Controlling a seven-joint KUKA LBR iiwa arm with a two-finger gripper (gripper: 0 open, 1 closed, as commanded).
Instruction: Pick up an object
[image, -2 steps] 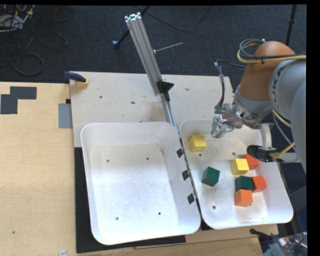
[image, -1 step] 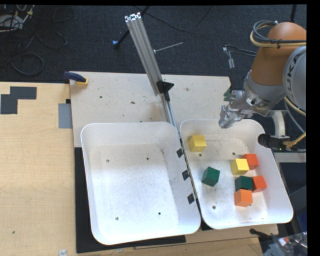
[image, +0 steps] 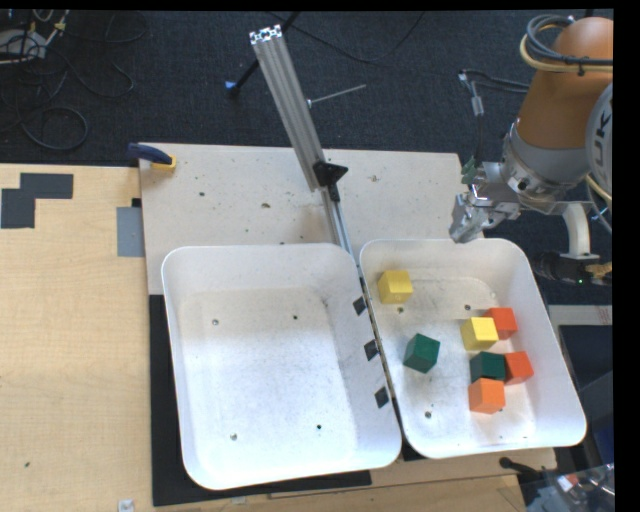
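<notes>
The right bin (image: 545, 300) holds several small blocks. A yellow block (image: 395, 286) lies near its far left corner and a dark green block (image: 421, 352) sits toward its middle. At the right side a yellow block (image: 480, 332), an orange-red block (image: 502, 321), a green block (image: 487, 366), another orange-red block (image: 518, 366) and an orange block (image: 486, 395) cluster together. My gripper (image: 468, 222) hangs above the bin's far rim, up and right of the yellow block, with nothing seen between its fingers.
The left bin (image: 200, 300) lies beside the right one, with black clips (image: 370, 349) along the shared edge. A slanted aluminium bar (image: 295, 110) rises behind the bins. A blue and yellow clamp (image: 152, 155) sits at the board's far left corner.
</notes>
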